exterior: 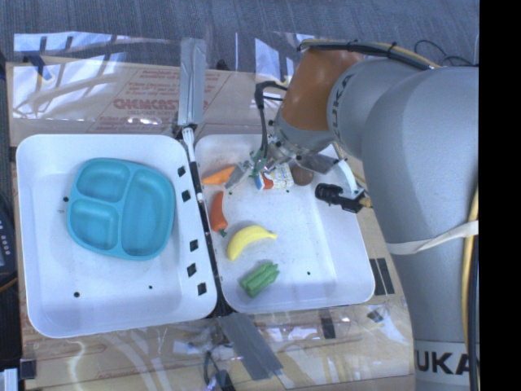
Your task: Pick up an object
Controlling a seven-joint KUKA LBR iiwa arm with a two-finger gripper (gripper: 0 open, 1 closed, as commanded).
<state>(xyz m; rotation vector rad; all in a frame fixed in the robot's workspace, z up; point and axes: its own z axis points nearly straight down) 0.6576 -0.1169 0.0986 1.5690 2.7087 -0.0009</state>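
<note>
Two white bins sit side by side on a bench lined with cardboard and clear film. On the cardboard (138, 96) behind the left bin, faint red print reads roughly "CHEMCAST", with more lines too washed out to read. The left bin (49, 292) holds a teal tray (122, 208) with three compartments, lying flat near its middle. A row of black clips (194, 235) runs down the seam between the bins. In the right bin (342, 275), an orange carrot (218, 175) lies at the upper left, a red-orange piece (218, 212) just below it, a yellow banana (249, 239) near the middle, and a green pod (260, 278) below the banana, apart from it. A small white packet (279, 179) with red and blue marks, writing too small to read, lies near the bin's back, and a brown lump (302, 175) sits just beside it. The gripper (259, 165) hangs over the back of this bin, close to the packet and carrot; I cannot tell how its fingers stand or whether anything is caught. The grey arm (415, 161) with its orange band (313, 88) fills the right, and white letters "UKA" (444, 365) show low on its base
</note>
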